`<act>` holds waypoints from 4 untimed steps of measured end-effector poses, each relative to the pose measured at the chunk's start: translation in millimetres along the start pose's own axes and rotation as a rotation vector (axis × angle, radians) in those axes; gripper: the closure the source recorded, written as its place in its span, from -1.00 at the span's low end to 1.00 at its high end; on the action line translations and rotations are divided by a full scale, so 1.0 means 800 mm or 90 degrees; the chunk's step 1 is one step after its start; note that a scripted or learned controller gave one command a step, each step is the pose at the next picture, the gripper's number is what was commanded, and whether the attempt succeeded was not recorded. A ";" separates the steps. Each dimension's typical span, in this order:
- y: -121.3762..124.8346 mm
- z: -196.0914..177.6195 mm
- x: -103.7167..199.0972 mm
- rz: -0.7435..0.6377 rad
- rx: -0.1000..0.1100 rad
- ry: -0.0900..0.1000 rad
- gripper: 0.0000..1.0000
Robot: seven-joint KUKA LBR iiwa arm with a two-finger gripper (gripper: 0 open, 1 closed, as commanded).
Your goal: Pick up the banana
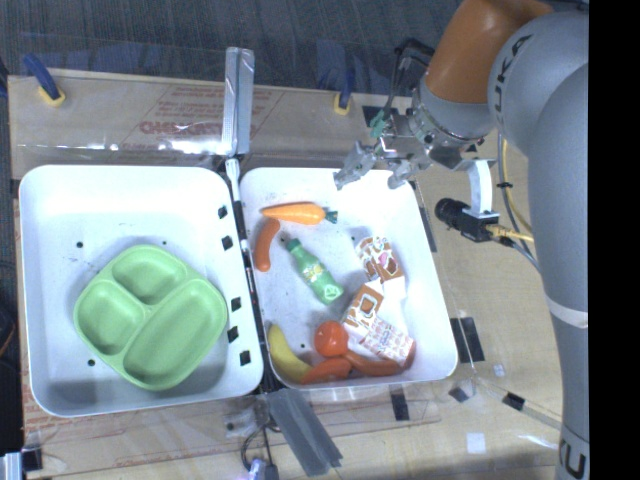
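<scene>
The yellow banana (283, 354) lies at the front left corner of the right bin (420, 230), partly under a red-orange pepper and tomato. My gripper (376, 170) hangs over the bin's back rim, far from the banana. Its two fingers are spread apart with nothing between them.
The right bin also holds a carrot (294, 213), an orange sausage (265, 244), a green bottle (313, 272), small snack cartons (378, 308), a tomato (331, 338) and a red pepper (345, 369). A green divided plate (150, 315) sits in the left bin (60, 198).
</scene>
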State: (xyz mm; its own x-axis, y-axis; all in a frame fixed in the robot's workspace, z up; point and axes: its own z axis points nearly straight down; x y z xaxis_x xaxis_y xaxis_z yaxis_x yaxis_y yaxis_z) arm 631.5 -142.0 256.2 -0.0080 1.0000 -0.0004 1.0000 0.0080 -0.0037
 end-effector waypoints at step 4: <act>-0.063 0.205 0.041 -0.217 -0.002 -0.001 -1.00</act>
State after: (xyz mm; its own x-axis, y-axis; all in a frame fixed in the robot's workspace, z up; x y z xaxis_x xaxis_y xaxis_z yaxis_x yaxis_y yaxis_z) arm 580.1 -109.6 92.0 -0.3411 0.9400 -0.0008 0.9400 0.3411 -0.0002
